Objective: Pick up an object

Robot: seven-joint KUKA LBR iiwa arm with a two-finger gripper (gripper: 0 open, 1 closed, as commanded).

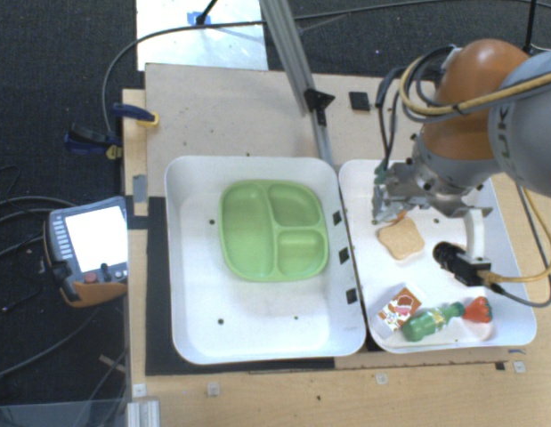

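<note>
My gripper hangs low over the right bin, at its upper left part. Just below and right of the fingertips lies a tan slice of toast; whether the fingers touch it I cannot tell. A small red and white packet, a green bottle and a red strawberry-like piece lie along the bin's near edge. A green divided plate rests in the left bin.
The grey arm with its orange band covers the right bin's far side. A black and white fixture sits right of the toast. A metal pole slants down to the divider between the bins. A handheld pendant lies off the bench at left.
</note>
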